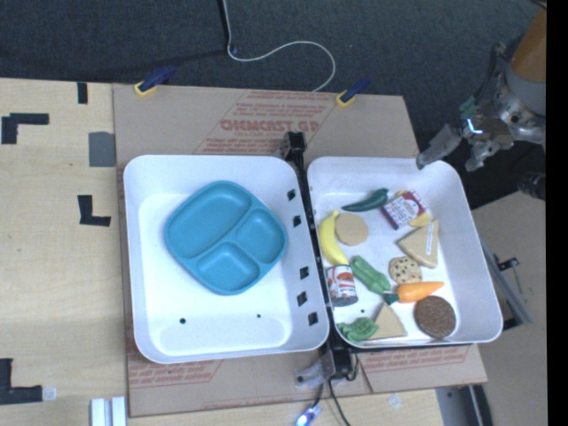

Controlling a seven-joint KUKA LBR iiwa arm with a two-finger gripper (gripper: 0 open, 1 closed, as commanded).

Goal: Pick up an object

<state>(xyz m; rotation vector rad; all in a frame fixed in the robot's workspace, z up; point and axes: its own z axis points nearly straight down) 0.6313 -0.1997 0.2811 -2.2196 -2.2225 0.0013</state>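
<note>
Brown cookie [435, 316], low in the right bin [477, 238] at lower right, looks easiest to take: the gripper [454, 156], spread open and empty at upper right, should straddle just this 1 item.

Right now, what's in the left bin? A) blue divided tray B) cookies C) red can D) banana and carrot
A: the blue tray lies alone in the left bin, while the banana, carrot and can all sit in the right bin.
</note>
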